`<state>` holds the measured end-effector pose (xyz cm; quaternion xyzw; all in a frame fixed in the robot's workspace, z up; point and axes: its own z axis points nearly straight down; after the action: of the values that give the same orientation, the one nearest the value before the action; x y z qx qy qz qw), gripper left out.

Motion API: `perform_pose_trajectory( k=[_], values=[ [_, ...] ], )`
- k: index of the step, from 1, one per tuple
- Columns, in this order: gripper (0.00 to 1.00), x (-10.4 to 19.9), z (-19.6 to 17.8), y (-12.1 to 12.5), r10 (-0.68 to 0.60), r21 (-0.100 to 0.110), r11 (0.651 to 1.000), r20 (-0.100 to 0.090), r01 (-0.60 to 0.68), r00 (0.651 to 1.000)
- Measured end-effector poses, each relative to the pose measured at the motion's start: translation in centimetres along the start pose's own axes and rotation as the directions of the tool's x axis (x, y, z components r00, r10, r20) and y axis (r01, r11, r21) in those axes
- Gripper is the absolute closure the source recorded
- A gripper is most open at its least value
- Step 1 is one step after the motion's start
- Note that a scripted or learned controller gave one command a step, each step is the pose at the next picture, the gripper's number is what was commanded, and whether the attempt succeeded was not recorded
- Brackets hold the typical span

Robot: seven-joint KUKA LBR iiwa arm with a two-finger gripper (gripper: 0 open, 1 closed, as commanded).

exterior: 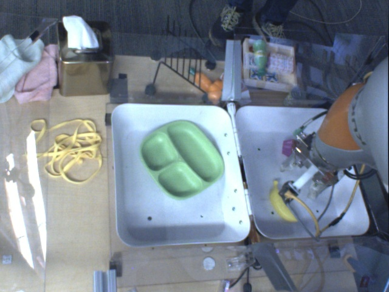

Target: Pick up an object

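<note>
- Step in hand: judged as the approach phase of the pick. The arm [343, 132] reaches in from 3 o'clock, and its wrist end stands over the middle of the right bin [261, 227].
- Jaws: their state cannot be told, because the wrist hardware hides them from above. No object is seen between them, so treat the pick as not yet made.
- Candidate 1: a banana [279, 205] lies at 7 o'clock from the centre of the right bin, flat on the floor, close to the wrist end of the arm. Whether the two touch cannot be told.
- Candidate 2: a small purple object [287, 146] sits at 11 o'clock from the centre of the same bin, just beside the wrist hardware.
- Candidate 3: a green divided plate [182, 158] lies in the middle of the left bin [127, 215], well apart from the arm.
- Off-limits items: a yellow cord [67, 148] lies on the surface [73, 224] at 9 o'clock from the left bin.
- Next move, as judged: select one of the two near objects, centre the jaws over it, and descend to the bin floor before closing.
- For the banana, the closing line should cross its narrow width rather than run along its length.
- For the purple object, its small size calls for exact centring.
- After closing, lift clear of the bin wall and verify that the object rises with the jaws.
</note>
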<state>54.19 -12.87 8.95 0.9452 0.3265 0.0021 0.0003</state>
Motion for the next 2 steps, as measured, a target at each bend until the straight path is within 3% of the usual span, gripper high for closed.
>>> perform_pose_trajectory(
  k=[1, 2],
  values=[
    [0.00, 5.7, 0.5, 9.2, 0.267, -0.001, 0.964, 0.002, -0.267, 0.964],
    [0.00, 1.5, -11.8, 11.0, -0.239, -0.001, 0.971, 0.002, 0.239, 0.971]
  ],
)
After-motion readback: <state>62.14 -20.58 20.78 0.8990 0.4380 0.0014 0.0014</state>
